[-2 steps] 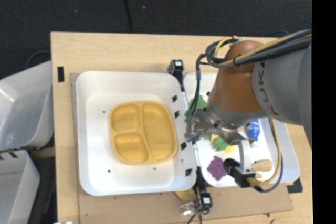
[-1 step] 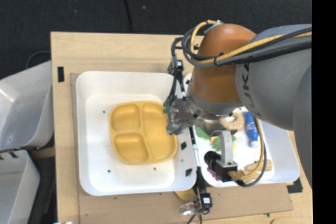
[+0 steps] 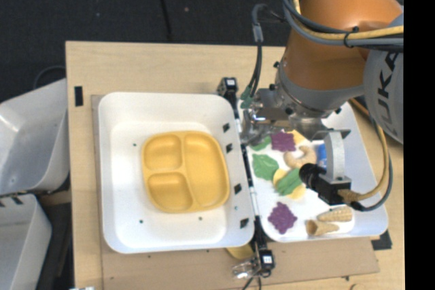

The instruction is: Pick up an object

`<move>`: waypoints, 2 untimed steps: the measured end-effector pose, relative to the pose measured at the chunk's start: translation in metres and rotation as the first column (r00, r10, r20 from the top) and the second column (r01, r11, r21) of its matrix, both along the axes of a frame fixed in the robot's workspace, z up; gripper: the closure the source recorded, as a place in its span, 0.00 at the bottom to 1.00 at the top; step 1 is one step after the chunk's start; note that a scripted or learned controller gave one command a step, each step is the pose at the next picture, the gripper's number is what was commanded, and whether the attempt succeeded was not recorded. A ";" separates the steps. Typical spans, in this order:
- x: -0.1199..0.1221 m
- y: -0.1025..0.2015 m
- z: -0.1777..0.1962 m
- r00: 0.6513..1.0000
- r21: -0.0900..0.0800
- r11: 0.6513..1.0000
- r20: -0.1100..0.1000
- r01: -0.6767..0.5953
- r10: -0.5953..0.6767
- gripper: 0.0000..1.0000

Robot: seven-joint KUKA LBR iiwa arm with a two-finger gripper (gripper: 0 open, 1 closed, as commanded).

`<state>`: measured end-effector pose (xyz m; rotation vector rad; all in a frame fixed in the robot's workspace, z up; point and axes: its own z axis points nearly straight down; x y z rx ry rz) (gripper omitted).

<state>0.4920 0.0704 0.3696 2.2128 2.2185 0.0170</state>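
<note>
Nearest, an ice-cream cone (image 3: 331, 219) and purple grapes (image 3: 282, 216) lie in the right bin (image 3: 370, 217); leaves (image 3: 265, 164) and more grapes (image 3: 283, 141) sit farther back beneath the tool (image 3: 299, 146), its state unclear. Reaching step; next, descend and grasp one toy.

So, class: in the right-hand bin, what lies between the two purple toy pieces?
In the camera view, between the upper purple piece and the lower purple piece lie a green leaf-shaped piece and a yellow piece beside it.

Even overhead light, bright on the white bins (image 3: 109, 146) (mild glare there), dark floor beyond, slightly soft focus.
</note>
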 end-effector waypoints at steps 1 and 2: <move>-0.005 0.131 -0.080 1.000 -0.001 1.000 -0.020 -0.012 0.012 1.00; -0.005 0.152 -0.186 1.000 -0.006 1.000 -0.024 -0.002 0.002 1.00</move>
